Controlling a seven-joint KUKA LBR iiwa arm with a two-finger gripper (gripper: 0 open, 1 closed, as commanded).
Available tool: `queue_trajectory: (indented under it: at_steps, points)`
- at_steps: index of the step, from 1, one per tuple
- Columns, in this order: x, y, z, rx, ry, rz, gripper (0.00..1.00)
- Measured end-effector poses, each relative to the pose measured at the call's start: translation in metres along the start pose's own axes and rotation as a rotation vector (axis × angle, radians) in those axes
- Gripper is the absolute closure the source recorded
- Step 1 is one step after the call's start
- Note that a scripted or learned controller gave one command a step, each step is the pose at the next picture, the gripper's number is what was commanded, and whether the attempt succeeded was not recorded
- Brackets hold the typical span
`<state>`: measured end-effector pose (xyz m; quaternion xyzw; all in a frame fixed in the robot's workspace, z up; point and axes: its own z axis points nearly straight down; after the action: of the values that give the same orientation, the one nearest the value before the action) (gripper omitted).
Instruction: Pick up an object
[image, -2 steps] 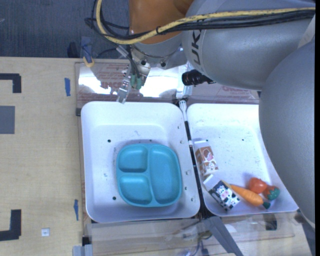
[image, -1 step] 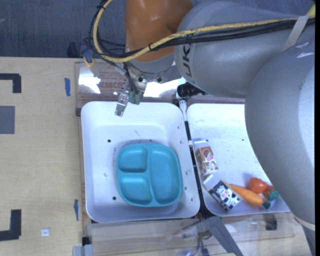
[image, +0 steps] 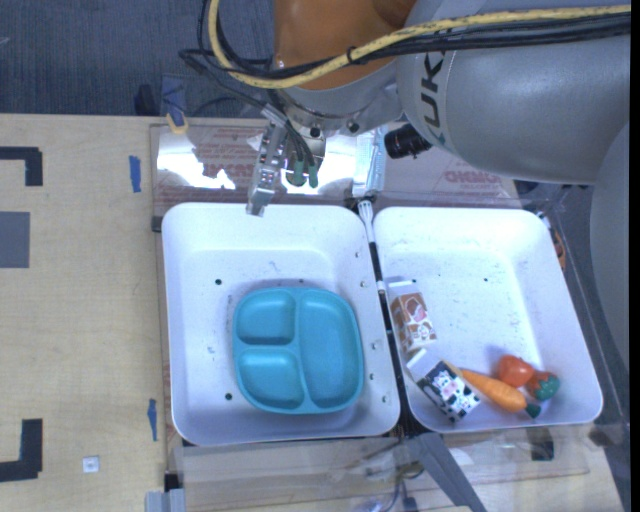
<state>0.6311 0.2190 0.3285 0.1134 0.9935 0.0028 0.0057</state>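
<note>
We are logging the gripper (image: 268, 185) hanging over the far rim of the left bin (image: 190, 250), holding nothing; whether its jaws are apart or together we cannot tell. We are listing in that bin a blue divided plate (image: 298, 348) lying near the front wall, with bare floor behind it. In the right bin (image: 480, 250) we are counting a brown packet (image: 411, 318), a black-and-white carton (image: 451, 391), a carrot (image: 492, 390) and a tomato (image: 514, 370), clustered toward the front, the rear floor lying open.

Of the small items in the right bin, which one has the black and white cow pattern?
The small box at the right bin's near edge, beside the orange carrot. The brown packet and red tomato lack that pattern.
</note>
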Motion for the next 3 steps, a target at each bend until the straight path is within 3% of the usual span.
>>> queue_trajectory:
  at_steps: [1,2,3]
  points:
    - [-0.022,0.012,0.024,0.002,0.004,-0.135,1.00]
    - [0.025,0.002,-0.064,-0.004,-0.004,-0.079,1.00]
    - [0.050,-0.052,-0.085,0.004,0.005,-0.122,1.00]
